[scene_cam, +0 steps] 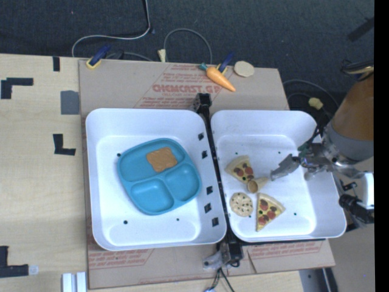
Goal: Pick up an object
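- we see the grey two-finger gripper (284,168) reaching in from 3 o'clock over the right shallow white plastic bin (267,120), set low and slanted toward the food pieces; we judge it is lining up on one of them rather than carrying anything.
- whether the jaws are apart or together we cannot tell; the tip reads as one dark wedge, and nothing shows between them.
- likely targets lie just beside that tip: a pepperoni pizza wedge (241,169) at 9 o'clock of it, and a small tan stubby piece (253,185) toward 7 o'clock, touching or nearly touching the wedge.
- nearer the front wall sit a round speckled cookie (241,204) and a second pizza slice with yellow crust (267,210), side by side, apart from the gripper.
- count in the right bin: two pizza pieces, one cookie, one tan piece.
- the left shallow white bin (97,163) holds one blue divided plastic tray (152,190), with one brown toast-like square (161,159) in its upper compartment, likely staged as a drop place.
- on the cardboard-covered table (121,84), at 12 o'clock of the bins, one orange toy carrot (219,78) and one pale round disc (244,69) lie out of play.
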Available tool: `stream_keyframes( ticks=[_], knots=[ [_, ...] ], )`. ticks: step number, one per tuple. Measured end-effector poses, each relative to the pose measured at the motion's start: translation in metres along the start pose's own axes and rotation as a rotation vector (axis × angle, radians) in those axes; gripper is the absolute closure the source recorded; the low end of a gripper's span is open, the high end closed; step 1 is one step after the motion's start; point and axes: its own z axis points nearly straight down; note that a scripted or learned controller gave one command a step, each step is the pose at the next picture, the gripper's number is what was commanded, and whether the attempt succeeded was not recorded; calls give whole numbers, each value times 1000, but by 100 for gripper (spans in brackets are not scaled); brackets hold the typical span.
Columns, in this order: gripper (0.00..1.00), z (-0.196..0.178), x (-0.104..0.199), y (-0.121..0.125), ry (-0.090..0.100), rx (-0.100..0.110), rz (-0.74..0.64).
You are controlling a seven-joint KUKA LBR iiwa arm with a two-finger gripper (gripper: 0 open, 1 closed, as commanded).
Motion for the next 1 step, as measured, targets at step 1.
stream_keyframes(
  ticks=[1],
  knots=[
    [0,100,79,43,4,6,-8]
  ],
)
